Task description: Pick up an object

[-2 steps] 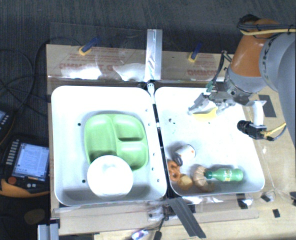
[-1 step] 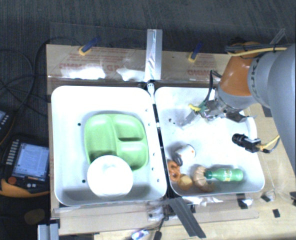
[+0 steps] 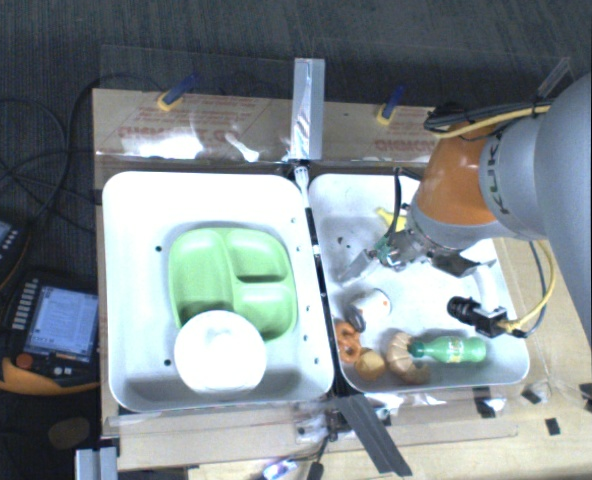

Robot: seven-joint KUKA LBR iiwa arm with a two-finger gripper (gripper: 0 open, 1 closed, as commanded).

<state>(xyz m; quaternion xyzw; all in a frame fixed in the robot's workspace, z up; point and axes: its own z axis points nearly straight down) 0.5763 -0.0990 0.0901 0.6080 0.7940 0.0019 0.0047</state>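
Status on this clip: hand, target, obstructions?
Hand low in right bin, nothing visibly gripped. Green bottle lying near front wall, untouched. White cup just below hand. Left bin holds green tray, white bowl.

camera view: fixed above the bench (image 3: 536,438), looking down at a slant | distance: far enough to take in both white bins, left bin (image 3: 126,298) and right bin (image 3: 511,368) | arm (image 3: 536,168) enters from right
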